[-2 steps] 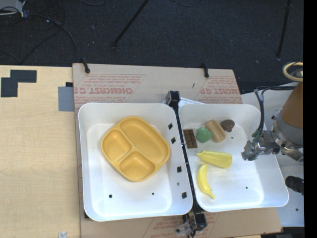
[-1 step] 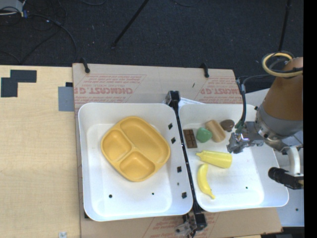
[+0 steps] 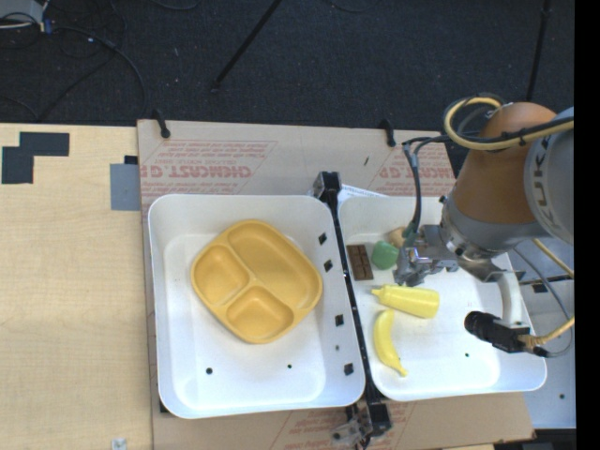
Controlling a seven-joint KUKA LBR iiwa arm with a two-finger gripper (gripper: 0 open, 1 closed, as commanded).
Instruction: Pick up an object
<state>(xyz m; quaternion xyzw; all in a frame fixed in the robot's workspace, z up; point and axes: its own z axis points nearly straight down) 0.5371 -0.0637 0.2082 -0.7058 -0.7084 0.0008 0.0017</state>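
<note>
Gripper [image 3: 410, 272] sits low in right bin [image 3: 487, 375], just above the yellow squeeze bottle [image 3: 409, 300]; can't tell its opening or any hold. Banana [image 3: 387, 342] lies below the bottle, green ball [image 3: 384, 253] up-left. Best: centre over bottle, straddle its width, close.

The gripper [image 3: 410, 272] is a dark blur whose fingertips cannot be made out. The arm [image 3: 511, 186] covers the right bin's [image 3: 441, 382] far right corner and is itself cut by the picture's right side. A green thing [image 3: 384, 254] beside the gripper is too small to identify.
</note>
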